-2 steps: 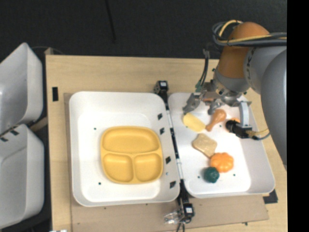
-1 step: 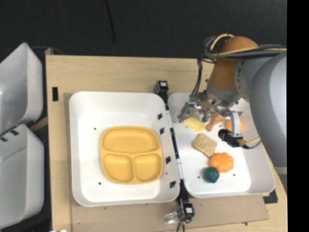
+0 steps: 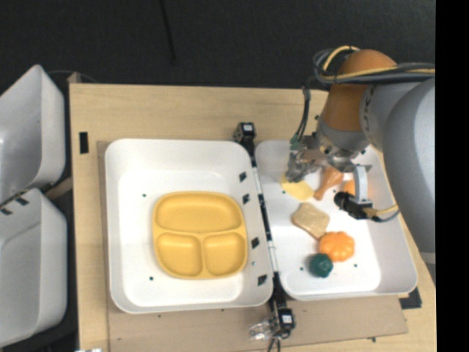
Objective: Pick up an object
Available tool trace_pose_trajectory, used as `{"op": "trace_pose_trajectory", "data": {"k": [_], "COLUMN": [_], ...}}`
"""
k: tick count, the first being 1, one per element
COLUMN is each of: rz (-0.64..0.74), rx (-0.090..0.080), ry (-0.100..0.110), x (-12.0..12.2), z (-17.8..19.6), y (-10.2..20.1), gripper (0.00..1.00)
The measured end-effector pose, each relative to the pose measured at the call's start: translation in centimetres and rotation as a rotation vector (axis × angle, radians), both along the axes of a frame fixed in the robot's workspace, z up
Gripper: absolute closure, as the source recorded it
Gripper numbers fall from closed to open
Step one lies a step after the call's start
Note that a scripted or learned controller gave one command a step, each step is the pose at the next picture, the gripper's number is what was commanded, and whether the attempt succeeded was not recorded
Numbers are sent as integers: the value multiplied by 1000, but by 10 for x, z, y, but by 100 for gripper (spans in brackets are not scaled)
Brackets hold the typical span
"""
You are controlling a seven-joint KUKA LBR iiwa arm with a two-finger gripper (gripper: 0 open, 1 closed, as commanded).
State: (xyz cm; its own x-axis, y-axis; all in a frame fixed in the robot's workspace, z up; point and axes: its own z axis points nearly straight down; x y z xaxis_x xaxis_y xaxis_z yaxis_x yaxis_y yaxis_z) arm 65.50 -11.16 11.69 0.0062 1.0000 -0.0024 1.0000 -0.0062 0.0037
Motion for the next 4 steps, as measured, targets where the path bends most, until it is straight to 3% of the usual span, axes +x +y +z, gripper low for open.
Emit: {"op": "trace_pose_trajectory", "data": {"k": [2,3,4], "rz": [8,6,10], "rx": [1,0,2], "ry": [-3,4,3], "x": [-2,-1,-23], "z": [109,84,89], "y": [-2,-3,37], "gripper": [100,100,100]}}
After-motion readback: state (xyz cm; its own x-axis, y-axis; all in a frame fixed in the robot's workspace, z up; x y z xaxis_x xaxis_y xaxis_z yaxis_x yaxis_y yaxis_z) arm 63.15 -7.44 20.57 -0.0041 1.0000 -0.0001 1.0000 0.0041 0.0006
